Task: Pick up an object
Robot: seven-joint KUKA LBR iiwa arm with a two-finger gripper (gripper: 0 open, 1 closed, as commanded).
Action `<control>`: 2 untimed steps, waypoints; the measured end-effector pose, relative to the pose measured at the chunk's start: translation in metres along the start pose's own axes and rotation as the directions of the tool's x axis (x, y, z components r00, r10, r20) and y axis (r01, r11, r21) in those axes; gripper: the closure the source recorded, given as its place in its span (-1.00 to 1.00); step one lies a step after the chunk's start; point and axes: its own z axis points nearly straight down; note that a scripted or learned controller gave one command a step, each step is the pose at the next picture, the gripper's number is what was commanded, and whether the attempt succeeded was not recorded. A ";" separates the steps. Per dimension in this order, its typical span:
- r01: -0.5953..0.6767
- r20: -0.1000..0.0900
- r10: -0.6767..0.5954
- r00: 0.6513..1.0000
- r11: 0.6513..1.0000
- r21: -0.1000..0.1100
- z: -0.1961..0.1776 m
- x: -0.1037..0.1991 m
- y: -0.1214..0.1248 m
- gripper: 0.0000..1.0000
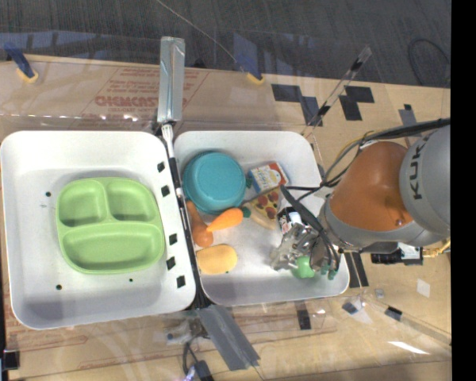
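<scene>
Pincer (301, 252) sat low in the right bin (230, 294), lower right of frame, by a green toy (305, 270). Couldn't tell its opening or any hold. Green plate (109, 224) lay in the left bin (24, 213).

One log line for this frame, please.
gripper: low in right bin, near green object | grasp: unconfirmed | green tray: left bin
</scene>
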 end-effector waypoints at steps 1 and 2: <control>-0.179 0.002 0.179 0.984 0.984 0.000 -0.018 0.000 0.000 1.00; -0.316 0.005 0.316 0.949 0.949 -0.002 -0.094 -0.001 0.000 1.00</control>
